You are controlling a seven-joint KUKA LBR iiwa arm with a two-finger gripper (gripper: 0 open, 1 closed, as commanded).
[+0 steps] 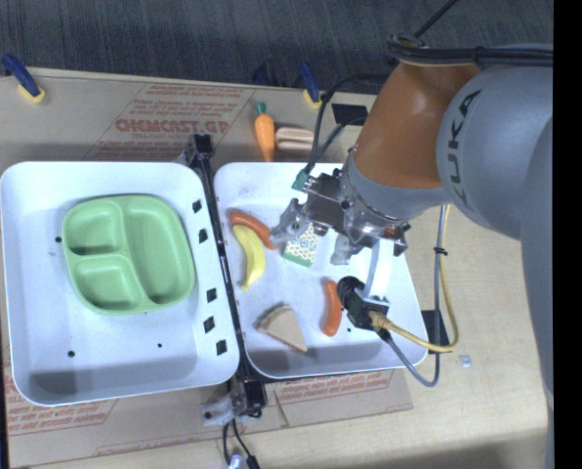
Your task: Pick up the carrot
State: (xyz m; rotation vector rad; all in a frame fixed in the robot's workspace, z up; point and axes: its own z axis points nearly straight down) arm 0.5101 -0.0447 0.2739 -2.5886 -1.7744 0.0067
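grey arm point(486, 135) overhangs right bin point(398, 355); gripper point(315, 231) above a patterned item point(301, 251), jaw state cannot be told; carrot point(263, 133) lies outside, just beyond the bin's far rim.

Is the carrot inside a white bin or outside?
Outside. The carrot lies on the cardboard beyond the right bin, past its far rim, beside a wooden block.
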